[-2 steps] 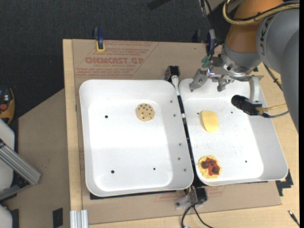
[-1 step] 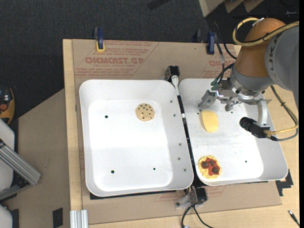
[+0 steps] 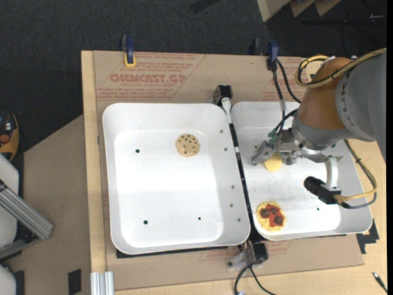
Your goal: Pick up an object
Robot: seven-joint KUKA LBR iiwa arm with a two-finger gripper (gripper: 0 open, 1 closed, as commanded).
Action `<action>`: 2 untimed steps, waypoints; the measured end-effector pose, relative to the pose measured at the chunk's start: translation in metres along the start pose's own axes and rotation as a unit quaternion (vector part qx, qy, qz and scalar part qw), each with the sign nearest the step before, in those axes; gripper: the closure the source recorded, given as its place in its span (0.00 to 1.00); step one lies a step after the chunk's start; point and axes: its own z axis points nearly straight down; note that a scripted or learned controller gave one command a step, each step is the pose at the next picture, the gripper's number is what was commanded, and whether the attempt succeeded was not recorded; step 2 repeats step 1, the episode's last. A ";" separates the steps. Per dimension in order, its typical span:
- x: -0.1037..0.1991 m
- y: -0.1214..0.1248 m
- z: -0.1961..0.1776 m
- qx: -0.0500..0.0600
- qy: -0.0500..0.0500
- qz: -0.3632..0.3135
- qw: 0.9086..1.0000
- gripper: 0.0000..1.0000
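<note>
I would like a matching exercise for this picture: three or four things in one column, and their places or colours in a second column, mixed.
Things:
1. cookie
2. small pizza
3. yellow piece
4. blue clamps

Places:
A. near corner of the right bin
B. far edge of the board
C. left bin
D. right bin, under the gripper

Pairs: 1-C, 2-A, 3-D, 4-B

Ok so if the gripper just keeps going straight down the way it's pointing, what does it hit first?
Most likely the small yellow object in the right bin, which sits right at the gripper. Depth is hard to judge from above, so it may already be touching.
</note>
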 end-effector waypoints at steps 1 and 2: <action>0.000 0.003 -0.014 -0.005 -0.001 -0.001 1.000 1.00; 0.000 0.003 -0.014 -0.005 -0.001 -0.001 1.000 1.00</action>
